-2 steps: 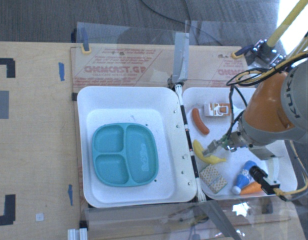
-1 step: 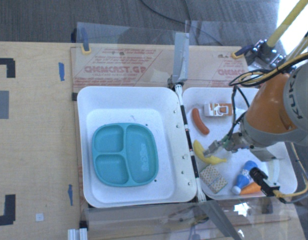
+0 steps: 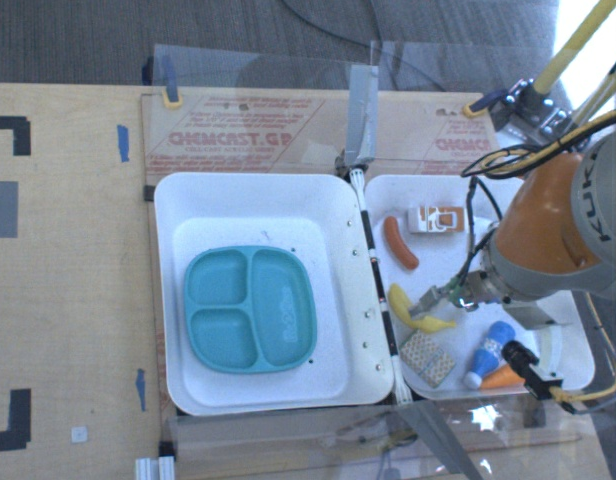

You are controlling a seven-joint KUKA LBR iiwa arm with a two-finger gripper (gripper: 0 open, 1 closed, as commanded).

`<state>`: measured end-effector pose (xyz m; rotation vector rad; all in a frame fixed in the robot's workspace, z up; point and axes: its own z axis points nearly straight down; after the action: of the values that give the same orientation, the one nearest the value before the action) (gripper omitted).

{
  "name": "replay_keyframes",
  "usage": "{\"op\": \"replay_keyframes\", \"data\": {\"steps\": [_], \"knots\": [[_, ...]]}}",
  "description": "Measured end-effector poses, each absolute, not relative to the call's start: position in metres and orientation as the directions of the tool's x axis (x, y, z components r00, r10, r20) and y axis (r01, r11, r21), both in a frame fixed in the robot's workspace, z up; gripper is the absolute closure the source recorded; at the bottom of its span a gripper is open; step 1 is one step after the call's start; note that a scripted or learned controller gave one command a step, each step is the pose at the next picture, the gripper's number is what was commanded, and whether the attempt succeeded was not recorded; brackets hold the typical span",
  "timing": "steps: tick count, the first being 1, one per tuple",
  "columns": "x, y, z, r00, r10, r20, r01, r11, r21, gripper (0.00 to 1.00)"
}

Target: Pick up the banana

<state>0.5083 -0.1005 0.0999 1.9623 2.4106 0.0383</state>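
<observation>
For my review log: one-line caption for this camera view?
Gripper reaching the banana in the right bin.

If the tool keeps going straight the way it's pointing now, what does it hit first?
Most likely the banana. The tool reaches in from the right toward the left side of the right bin, with its tip already over or at the banana's upper edge. Height above it is unclear from this slanted view.
</observation>
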Motion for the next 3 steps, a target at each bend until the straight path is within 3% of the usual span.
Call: {"op": "replay_keyframes", "data": {"steps": [1, 2, 3], "knots": [[0.4886, -0.0934, 0.094, -0.285, 0.959, -0.008, 0.958, 0.285, 0.026, 0.0], [0.4891, -0.0942, 0.1037, -0.282, 0.959, -0.009, 0.959, 0.282, 0.028, 1.0], [0.489, -0.0943, 0.1036, -0.281, 0.96, -0.009, 0.959, 0.282, 0.028, 0.0]]}}
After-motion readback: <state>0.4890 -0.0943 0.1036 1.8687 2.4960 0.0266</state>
